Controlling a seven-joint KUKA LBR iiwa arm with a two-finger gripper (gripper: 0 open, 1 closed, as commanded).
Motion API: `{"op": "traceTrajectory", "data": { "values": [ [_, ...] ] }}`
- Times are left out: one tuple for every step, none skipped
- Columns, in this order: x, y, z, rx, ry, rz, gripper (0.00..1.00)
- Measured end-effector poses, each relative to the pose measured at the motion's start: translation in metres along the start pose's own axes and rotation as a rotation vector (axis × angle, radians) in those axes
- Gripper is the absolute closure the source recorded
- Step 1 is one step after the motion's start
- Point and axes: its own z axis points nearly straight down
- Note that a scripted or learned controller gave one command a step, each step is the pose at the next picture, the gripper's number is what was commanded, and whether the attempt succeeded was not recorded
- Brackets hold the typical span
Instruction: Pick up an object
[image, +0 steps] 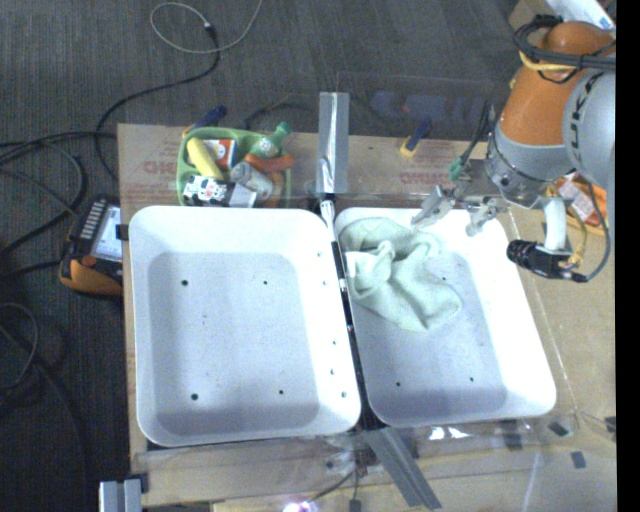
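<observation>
Item: crumpled pale cloth (403, 277), right bin (520, 380), lying toward 11 o'clock. Gripper (457, 212) at the bin's 12 o'clock rim, fingers spread apart, nothing between them

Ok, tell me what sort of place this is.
Probably a robotics lab bench set up for grasping trials: a robot arm reaches over two white bins, loose cables trail across the carpet, and a green basket holds small props.

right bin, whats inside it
A crumpled pale green cloth lies in the right bin's rear half. Whatever might sit beneath its folds is covered.
</observation>
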Motion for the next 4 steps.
{"op": "traceTrajectory", "data": {
  "values": [
    [0.027,-0.034,0.115,0.001,-0.002,0.162,0.0],
    [-0.045,-0.036,0.093,-0.001,-0.003,0.186,0.0],
    [0.003,-0.013,0.139,-0.016,-0.008,-0.146,0.0],
    [0.022,0.032,0.14,-0.004,-0.007,-0.197,0.0]
  ]
}}
